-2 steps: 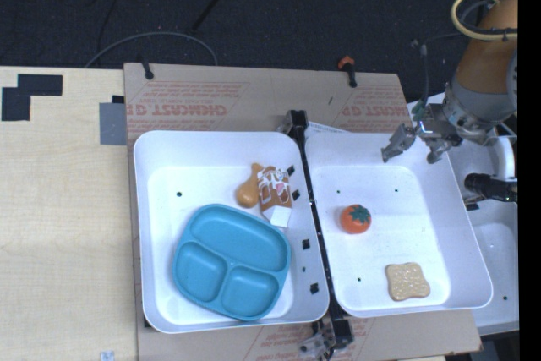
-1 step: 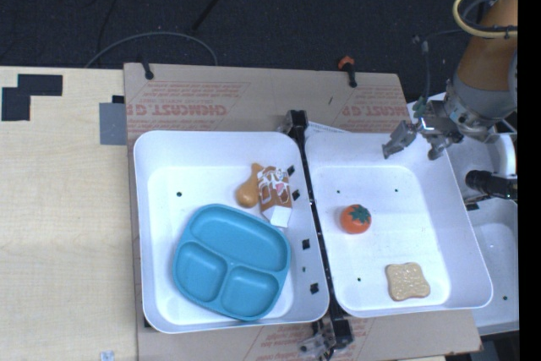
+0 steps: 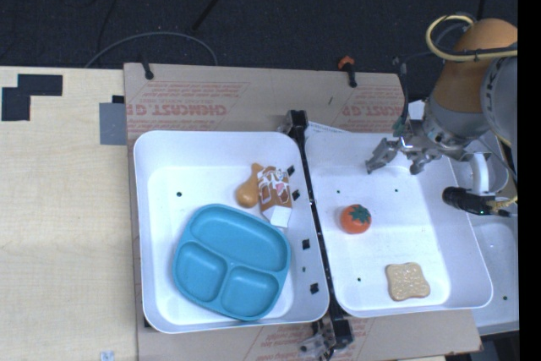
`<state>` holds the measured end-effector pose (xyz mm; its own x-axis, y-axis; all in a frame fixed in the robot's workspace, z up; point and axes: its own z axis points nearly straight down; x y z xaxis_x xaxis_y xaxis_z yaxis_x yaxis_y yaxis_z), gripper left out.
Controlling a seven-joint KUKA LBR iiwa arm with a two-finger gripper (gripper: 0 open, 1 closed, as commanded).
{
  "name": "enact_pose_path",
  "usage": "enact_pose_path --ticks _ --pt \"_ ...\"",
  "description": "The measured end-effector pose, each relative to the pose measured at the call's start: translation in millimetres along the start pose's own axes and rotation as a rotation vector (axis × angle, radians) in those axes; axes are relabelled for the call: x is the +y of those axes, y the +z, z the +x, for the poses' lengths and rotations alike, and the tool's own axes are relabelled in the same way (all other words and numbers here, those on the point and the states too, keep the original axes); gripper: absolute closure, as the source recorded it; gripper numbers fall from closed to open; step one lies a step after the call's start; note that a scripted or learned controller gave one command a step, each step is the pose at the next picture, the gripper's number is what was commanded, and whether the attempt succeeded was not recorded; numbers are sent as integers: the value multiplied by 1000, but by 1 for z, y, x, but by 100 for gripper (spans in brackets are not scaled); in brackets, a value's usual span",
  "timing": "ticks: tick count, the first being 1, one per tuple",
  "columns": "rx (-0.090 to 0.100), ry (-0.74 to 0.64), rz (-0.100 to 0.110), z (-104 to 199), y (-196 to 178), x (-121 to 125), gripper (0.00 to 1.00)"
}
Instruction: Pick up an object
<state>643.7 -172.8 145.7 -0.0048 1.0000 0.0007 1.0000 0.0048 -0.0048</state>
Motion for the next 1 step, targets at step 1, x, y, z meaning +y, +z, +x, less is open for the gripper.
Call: enact_pose_path --ticks 1 --pt "0 0 0 1 53 0 0"
